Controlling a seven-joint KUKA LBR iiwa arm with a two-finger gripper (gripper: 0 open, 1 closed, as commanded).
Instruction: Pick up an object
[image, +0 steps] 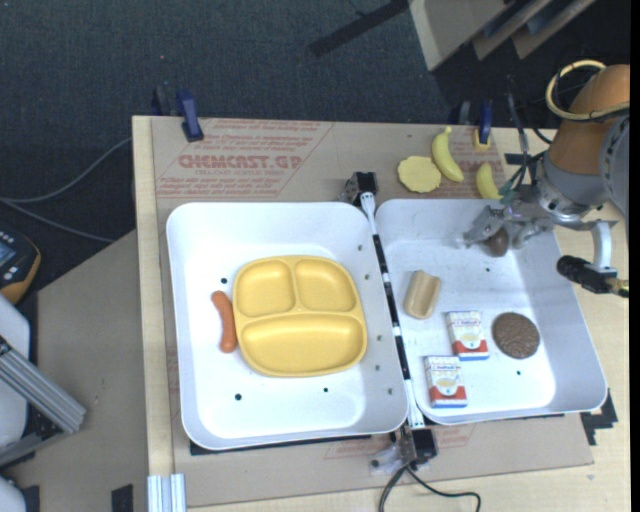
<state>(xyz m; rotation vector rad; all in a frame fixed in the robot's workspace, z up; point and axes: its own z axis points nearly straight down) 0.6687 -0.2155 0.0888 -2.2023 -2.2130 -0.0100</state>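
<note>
My gripper (492, 238) is low over the far part of the right bin (565, 300), on the grey arm (580, 160) that reaches in from the right. A small dark shape sits right at its tip; I cannot make out what it is. The right bin holds a tan roll (421, 294), a brown round patty (516, 335) and two small red-and-white cartons (467, 334) (447, 381), all nearer the front than the gripper. The left bin (200, 260) holds a yellow divided plate (298, 315) with an orange sausage (225, 320) beside its left edge.
Behind the right bin, on the brown board, lie a banana (447, 156), a yellow round piece (419, 174) and a second small banana (486, 181). A black cable runs along the divide between the bins (385, 290). Blue clamps (188, 115) hold the board's far edge.
</note>
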